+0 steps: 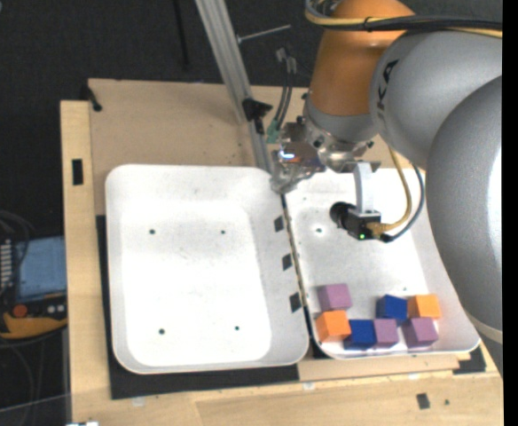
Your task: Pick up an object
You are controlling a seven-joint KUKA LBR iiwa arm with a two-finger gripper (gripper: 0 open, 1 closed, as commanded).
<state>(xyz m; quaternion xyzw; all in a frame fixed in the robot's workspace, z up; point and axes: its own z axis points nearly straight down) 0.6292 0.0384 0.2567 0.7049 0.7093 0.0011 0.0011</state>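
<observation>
Several small blocks lie in a cluster at the near end of the right bin (365,264): a purple block (334,295), an orange block (333,324), a blue block (361,334), another purple one (386,331), a second blue one (391,307), a second orange one (425,305) and a third purple one (420,331). My gripper (283,174) hangs at the far end of the wall between the two bins, well away from the blocks. The grey arm and its orange band (352,51) cover the far right part of the right bin.
The left bin (188,264) sits beside the right one. A slanted aluminium post (223,51) rises behind the gripper. A black unit with a green light (352,218) hangs under the wrist. A blue device and cables (37,273) lie off the bench at left.
</observation>
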